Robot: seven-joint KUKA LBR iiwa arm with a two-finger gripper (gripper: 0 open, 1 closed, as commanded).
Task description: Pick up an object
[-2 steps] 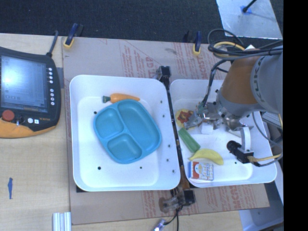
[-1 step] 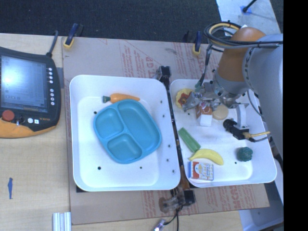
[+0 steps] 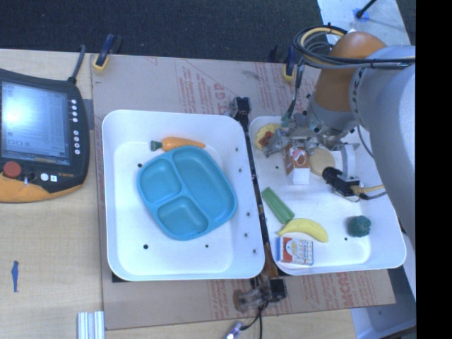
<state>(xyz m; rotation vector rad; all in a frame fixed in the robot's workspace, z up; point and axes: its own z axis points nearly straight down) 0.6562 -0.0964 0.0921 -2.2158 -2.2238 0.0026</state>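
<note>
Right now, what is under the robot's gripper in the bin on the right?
Under the gripper sits a small brown and white carton, with a round tan thing beside it, in the right bin. The arm covers whatever lies farther back.

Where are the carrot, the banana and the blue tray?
carrot [image 3: 181, 145], camera view, middle of its orange body, left bin.
banana [image 3: 304, 228], camera view, middle of the yellow curve, right bin.
blue tray [image 3: 186, 192], camera view, on the ridge where its compartments meet, left bin.

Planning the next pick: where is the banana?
The banana lies in the right bin, near its front edge, just above the small carton and below the green stick.
</note>
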